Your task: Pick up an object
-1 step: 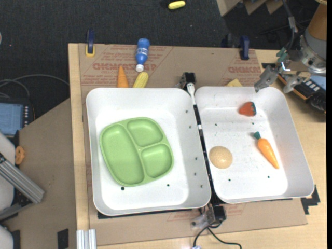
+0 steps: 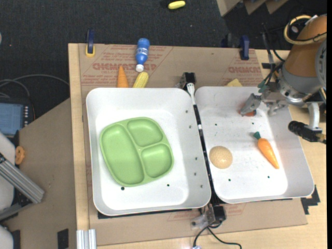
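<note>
While left bin (image 2: 98, 108) holds green tray (image 2: 136, 150), right bin (image 2: 295, 183): carrot (image 2: 268, 152), bun (image 2: 220, 156).

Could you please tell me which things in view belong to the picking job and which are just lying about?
Belonging to the job:
tool, over the right bin
carrot in that bin
tan ball in that bin

Lying about:
green divided plate in the left bin
blue bottle, behind the bins
yellow piece on the floor

Bright, even overhead light; sharp focus, soft faint shadows.
</note>
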Controlling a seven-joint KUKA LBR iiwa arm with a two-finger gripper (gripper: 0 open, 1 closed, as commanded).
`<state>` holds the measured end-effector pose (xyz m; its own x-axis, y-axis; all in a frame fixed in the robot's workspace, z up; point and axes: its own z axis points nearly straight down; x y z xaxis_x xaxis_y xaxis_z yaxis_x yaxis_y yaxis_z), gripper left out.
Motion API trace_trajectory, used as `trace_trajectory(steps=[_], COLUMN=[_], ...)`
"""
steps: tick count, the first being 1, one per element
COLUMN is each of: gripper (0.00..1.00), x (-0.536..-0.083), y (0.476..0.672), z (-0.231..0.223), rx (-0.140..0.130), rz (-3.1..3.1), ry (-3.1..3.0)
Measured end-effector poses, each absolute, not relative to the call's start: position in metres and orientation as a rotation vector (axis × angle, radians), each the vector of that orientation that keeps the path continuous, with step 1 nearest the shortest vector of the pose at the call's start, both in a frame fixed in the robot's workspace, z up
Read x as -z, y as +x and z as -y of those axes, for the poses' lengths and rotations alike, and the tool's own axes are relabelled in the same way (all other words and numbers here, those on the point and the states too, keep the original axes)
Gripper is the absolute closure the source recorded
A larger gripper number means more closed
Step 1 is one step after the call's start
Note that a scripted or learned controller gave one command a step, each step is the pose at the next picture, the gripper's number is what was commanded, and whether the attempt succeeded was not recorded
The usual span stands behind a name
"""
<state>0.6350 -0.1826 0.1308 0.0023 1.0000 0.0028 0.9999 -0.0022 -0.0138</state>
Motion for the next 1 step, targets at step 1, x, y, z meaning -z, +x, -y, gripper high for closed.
trace_trajectory(steps=[1], gripper=[0.0], x=[-0.0812], y=[0.6668], z=[0.1831], rx=[0.0], rz=[2.225], ry=[-2.22])
